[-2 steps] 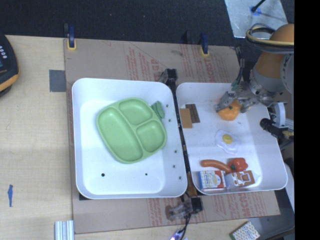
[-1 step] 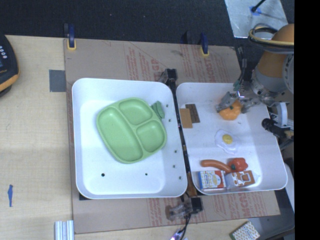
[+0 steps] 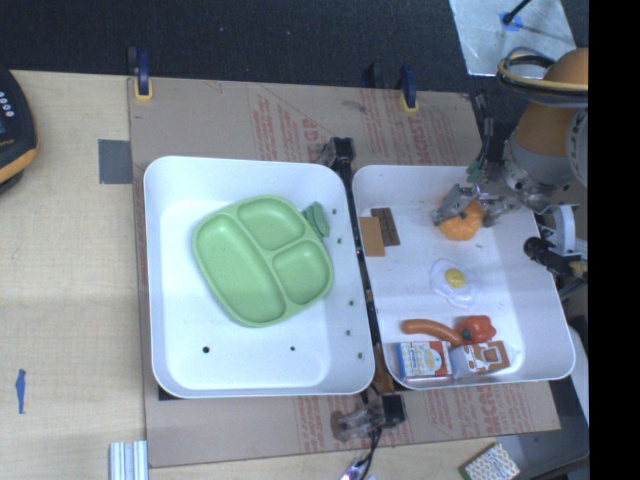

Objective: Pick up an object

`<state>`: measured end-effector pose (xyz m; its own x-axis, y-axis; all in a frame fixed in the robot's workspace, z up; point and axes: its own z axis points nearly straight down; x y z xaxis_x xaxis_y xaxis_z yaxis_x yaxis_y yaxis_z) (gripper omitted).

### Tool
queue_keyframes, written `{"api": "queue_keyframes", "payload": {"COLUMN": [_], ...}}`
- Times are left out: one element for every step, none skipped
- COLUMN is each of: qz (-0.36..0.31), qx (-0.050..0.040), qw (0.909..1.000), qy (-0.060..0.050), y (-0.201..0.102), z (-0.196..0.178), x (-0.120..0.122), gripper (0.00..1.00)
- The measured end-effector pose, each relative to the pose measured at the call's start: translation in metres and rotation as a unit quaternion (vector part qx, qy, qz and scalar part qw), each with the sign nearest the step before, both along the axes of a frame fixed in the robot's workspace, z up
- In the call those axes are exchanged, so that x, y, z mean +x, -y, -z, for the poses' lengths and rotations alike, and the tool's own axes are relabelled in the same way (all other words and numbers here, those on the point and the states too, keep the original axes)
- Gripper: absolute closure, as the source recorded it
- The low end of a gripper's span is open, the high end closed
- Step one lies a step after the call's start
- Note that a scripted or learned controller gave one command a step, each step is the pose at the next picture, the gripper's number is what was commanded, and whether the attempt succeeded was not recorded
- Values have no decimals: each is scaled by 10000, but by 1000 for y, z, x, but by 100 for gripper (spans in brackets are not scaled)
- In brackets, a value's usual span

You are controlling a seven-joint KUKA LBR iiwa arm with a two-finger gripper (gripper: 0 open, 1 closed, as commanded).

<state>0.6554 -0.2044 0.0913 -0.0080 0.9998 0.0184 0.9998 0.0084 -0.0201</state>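
Pincer point(image 3: 468, 204) is down in the right bin point(image 3: 525, 313), at about 1 o'clock of that bin's floor, sitting right on top of the orange object point(image 3: 461, 226). Can't tell if it's released or clenched: the tips blur into the orange thing from this angle, and nothing shows it lifted clear of the floor. My read: mid-grasp attempt, object not yet secured.

Arm point(image 3: 545, 118) comes in from 3 o'clock, wrist roughly vertical, which suits a top-down pinch on a small rounded item.

Rest of the right bin:
- brown block point(image 3: 378, 231) at 10 o'clock, near the dividing wall
- fried egg toy point(image 3: 453, 280) at centre, just below the orange object at 6 o'clock from it
- orange sausage point(image 3: 432, 329) and red pepper point(image 3: 477, 327) at 6 o'clock, touching or nearly so
- two small cartons point(image 3: 448, 359) along the 6 o'clock wall, side by side

Left bin point(image 3: 170, 298): green divided plate point(image 3: 262, 258) at centre, small green piece point(image 3: 317, 218) against its 2 o'clock edge. Well apart from the action.

Why this target, as a guess: it stands apart from neighbours, so there's room for the tips on either side, unlike the packed cluster at 6 o'clock.

Risk: rounded shape may squirt out sideways on closing; egg toy is near enough to get nudged.

Bins sit on cardboard clamped to the worktop point(image 3: 70, 298), presumably so they don't shift.
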Motion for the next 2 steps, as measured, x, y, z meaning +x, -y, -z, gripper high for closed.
{"api": "queue_keyframes", "payload": {"qz": [0,-1], "qx": [0,-1], "qw": [10000,10000], "qy": [0,-1], "y": [0,0], "z": [0,0], "x": [0,0], "gripper": [0,0]}}
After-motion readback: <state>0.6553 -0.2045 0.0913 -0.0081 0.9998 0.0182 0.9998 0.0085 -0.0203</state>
